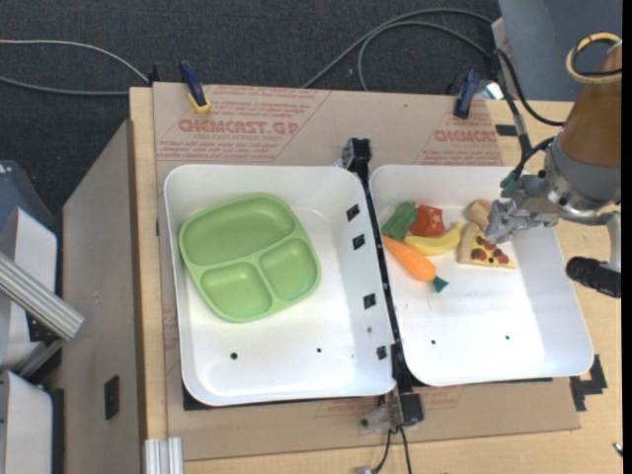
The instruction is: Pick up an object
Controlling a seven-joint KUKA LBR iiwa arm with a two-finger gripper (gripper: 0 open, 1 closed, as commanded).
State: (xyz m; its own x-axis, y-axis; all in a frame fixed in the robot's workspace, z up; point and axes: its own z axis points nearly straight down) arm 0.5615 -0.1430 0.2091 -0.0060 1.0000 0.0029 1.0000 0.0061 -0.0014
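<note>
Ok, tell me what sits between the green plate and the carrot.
In the camera view, between the green plate and the carrot lie bare white bin floor and the black divider where the two bins meet.

A: Left bin (188,191) white; divided plate (249,256) pale green.
B: Right bin (553,344) white too. Carrot (410,261) orange, banana (434,244) yellow, pepper (428,219) red, pizza slice (489,252) tan with red dots.
</note>
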